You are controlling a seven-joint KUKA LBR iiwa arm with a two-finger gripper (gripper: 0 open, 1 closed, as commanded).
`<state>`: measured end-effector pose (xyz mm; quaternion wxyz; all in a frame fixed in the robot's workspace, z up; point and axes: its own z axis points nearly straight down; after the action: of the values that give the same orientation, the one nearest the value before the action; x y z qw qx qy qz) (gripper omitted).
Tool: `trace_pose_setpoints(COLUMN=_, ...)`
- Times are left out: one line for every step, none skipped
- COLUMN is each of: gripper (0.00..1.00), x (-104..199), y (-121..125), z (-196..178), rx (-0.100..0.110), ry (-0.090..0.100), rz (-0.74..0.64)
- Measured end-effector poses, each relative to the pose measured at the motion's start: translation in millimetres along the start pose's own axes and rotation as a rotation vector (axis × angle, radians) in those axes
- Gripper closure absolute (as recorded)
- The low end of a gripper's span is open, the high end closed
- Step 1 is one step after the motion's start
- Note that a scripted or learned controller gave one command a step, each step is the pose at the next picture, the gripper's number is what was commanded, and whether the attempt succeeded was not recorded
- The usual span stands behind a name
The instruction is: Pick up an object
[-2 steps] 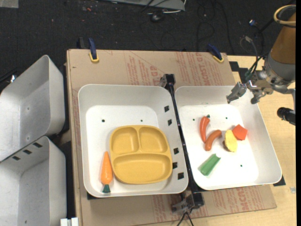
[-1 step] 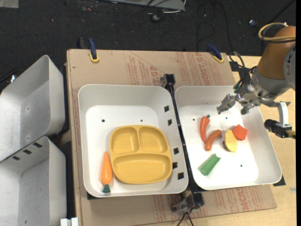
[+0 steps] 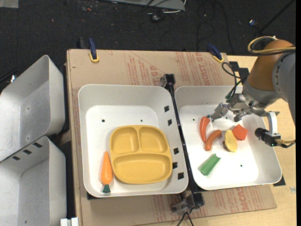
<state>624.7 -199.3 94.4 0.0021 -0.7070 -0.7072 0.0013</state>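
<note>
I see my gripper (image 3: 225,111) low in the right bin (image 3: 244,178), but I cannot tell its state. Just beside it, toward the yellow divided plate (image 3: 140,154), lie a red chili (image 3: 203,127) and a sausage (image 3: 212,139), touching. I judge these are the nearest targets, because the green piece (image 3: 209,165) lies farther away.

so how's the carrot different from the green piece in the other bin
The carrot is orange with a dark green tip; the green piece is green all over. The carrot lies in the left bin beside the yellow tray, nearly upright in view; the green piece lies in the right bin, slanted. Both are elongated and lie flat.
</note>
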Motion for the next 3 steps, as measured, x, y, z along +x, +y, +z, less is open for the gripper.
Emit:
trace_pose_setpoints(gripper=1.00, x=-0.3, y=2.4, z=-14.5, rx=-0.008, ry=-0.003, rz=-0.002)
trace_pose_setpoints(gripper=1.00, x=-4.2, y=9.5, z=-60.4, rx=-0.012, ry=-0.004, rz=-0.003)
trace_pose_setpoints(gripper=1.00, x=-4.7, y=6.3, z=-124.1, rx=-0.013, ry=-0.004, rz=-0.003)
